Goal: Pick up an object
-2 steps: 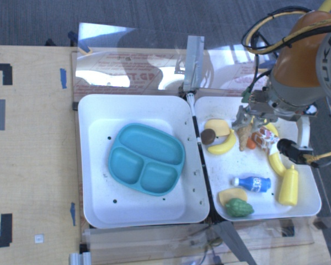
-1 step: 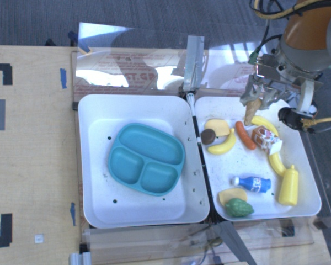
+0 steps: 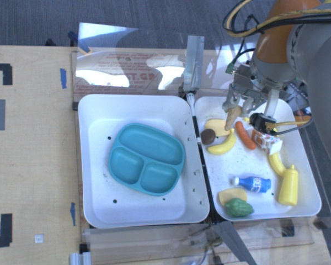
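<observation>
My gripper (image 3: 238, 110) hangs low over the far end of the right bin (image 3: 310, 202). Just below and beside it lie a tan flat piece (image 3: 216, 126), a brown round thing (image 3: 208, 136), a yellow banana (image 3: 223, 144) and an orange-red sausage (image 3: 245, 135). A red and white item (image 3: 269, 142) sits to the sausage's right. Nearer the front are a small yellow curved piece (image 3: 276, 162), a yellow squeeze bottle (image 3: 288, 186), a blue bottle (image 3: 254, 184), a pale yellow wedge (image 3: 231, 195) and a green pepper (image 3: 239, 207). Nothing is seen lifted off the bin floor.
The left bin (image 3: 94, 110) holds a blue divided plate (image 3: 147, 159). A raised divider (image 3: 198, 148) separates the two bins. A metal post (image 3: 194, 59) stands behind the divider. The grey arm (image 3: 314, 48) fills the upper right.
</observation>
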{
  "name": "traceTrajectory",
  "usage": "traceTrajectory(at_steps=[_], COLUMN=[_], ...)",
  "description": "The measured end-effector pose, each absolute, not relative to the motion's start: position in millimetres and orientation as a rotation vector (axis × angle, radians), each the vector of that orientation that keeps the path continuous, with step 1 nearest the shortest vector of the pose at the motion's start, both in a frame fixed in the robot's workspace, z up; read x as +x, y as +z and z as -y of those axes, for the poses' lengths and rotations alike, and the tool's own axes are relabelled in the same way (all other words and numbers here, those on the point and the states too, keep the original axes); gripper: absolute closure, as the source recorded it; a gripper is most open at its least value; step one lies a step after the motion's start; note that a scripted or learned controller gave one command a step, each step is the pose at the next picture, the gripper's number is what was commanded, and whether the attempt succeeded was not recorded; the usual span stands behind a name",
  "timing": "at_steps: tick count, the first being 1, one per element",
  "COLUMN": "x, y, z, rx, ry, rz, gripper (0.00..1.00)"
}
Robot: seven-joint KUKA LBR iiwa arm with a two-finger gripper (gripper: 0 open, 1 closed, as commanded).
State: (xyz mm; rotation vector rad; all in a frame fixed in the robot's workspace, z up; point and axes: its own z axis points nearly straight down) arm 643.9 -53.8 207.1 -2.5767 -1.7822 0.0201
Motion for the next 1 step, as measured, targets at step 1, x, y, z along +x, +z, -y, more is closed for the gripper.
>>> traceTrajectory(at_steps=[1], x=[602.7], y=[235.3], z=[36.3], rx=[-2.605], ry=[0.001], rz=[1.753], gripper=[1.0])
